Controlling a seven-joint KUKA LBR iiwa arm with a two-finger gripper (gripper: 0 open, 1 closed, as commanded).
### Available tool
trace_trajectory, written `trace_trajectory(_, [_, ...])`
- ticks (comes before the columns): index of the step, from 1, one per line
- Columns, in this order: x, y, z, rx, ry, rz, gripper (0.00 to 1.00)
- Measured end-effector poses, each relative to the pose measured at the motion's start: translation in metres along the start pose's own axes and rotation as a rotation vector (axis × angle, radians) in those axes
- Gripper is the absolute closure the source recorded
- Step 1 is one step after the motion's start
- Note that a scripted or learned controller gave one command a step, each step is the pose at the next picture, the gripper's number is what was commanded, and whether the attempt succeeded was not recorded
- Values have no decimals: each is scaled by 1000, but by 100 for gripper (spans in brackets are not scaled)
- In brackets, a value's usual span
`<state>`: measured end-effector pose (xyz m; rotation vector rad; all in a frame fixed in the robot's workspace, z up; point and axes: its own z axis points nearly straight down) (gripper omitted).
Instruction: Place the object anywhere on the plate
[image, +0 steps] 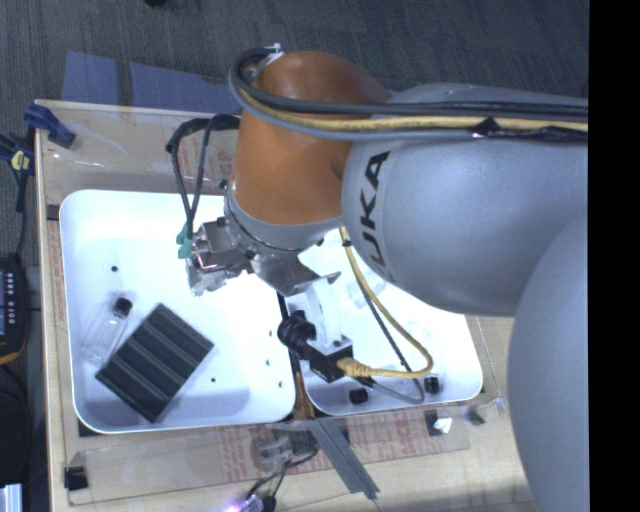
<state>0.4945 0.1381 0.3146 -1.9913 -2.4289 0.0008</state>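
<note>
Arm (420, 190) hides right bin (460, 385) | ridged dark plate (155, 362) in left bin (75, 300)

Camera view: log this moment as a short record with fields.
arm: grey KUKA arm, orange band, reaching in over both bins
hand: hand above left bin, finger state unclear
left bin: white bin holding a dark ribbed square plate and a small black object
plate load: nothing on it
right bin: right bin, mostly hidden by arm
</note>
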Motion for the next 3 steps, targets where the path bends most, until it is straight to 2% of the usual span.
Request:
trace_trajectory(1, [69, 18, 116, 7, -2, 88, 100])
trace_trajectory(2, [39, 30, 73, 3, -1, -36, 100])
trace_trajectory(3, [-27, -25, 144, 6, 0, 58, 100])
